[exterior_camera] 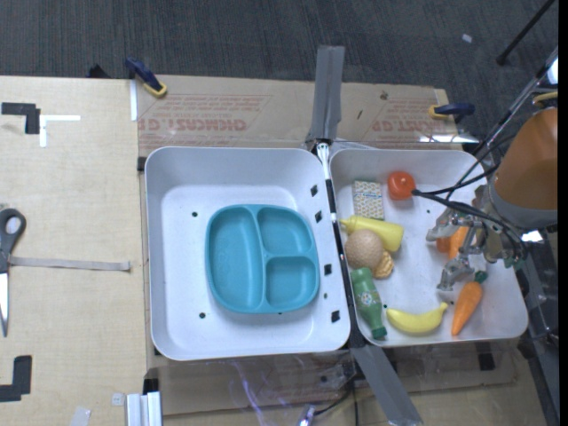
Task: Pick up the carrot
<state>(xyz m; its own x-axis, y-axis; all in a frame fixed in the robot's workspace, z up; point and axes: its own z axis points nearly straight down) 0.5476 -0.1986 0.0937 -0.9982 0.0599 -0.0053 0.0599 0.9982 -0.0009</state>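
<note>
Claw (461, 254) just above carrot (466, 307)

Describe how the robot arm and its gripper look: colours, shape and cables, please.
The grey robot arm carries a broad, rounded orange band above the wrist. Thin black cables run from it across the right bin. The two-finger metal gripper is silver-grey, small and angular, with shiny parts.

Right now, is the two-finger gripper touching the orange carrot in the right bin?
Cannot tell. In the camera view the two-finger gripper sits right above the orange carrot's green top, with the metal overlapping that end, so neither contact nor a gap shows plainly.
</note>
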